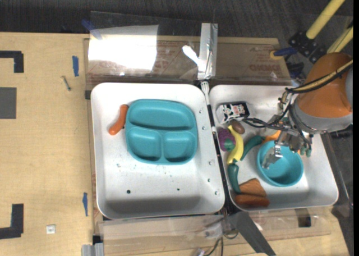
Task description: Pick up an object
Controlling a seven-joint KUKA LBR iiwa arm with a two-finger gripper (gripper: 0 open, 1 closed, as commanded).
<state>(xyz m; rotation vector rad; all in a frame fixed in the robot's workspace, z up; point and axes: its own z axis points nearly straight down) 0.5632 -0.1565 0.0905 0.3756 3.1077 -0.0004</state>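
A: Bowl [282, 169], teal, sits in the right bin [322, 190], gripper [273, 156] poised over its rim.
B: Fingers?
A: Can't tell from this angle. Banana [236, 147] just beside the bowl.
B: Left bin [106, 182]?
A: Teal divided plate [161, 130], carrot [118, 120] touching its edge.

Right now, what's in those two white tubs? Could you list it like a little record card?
left bin: teal divided plate, orange carrot beside it
right bin: teal bowl, yellow banana, purple item, black-and-white packet, orange-brown toy food
gripper: over the teal bowl
fingers: cannot tell
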